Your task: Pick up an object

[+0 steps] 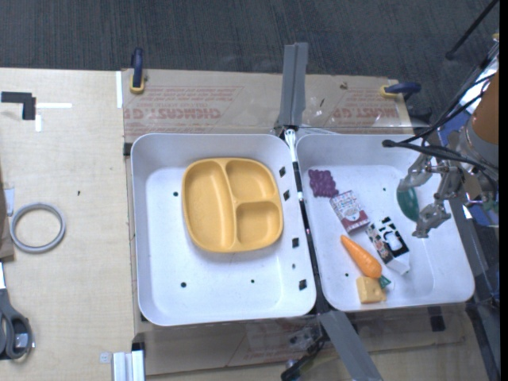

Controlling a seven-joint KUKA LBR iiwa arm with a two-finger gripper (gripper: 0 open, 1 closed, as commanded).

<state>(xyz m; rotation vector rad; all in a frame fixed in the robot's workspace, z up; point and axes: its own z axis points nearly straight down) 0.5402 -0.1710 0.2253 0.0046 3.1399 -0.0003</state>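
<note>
Camera view looks down on the bench [63, 149] with two white bins side by side. The hand [429, 201] hangs over the right side of the right bin [444, 288]. Its metal fingers [432, 215] are spread apart. A teal thing [407, 201] sits between them, but it is too small and blurry to tell what it is, or if the hand is really gripping it.

More things lie in the right bin, to the left of the hand. A purple bunch of grapes [322, 182] is near the top. Below it is a small red and white packet [348, 210]. A black and white box [386, 240] lies just beside the packet. An orange carrot [362, 256] lies slanted next to the box, and a yellow chunk [370, 290] sits by the carrot's lower end.

The left bin [159, 284] has a yellow plate [232, 205] with three parts. A grey ring [36, 227] lies on the bench, far to the left.
</note>
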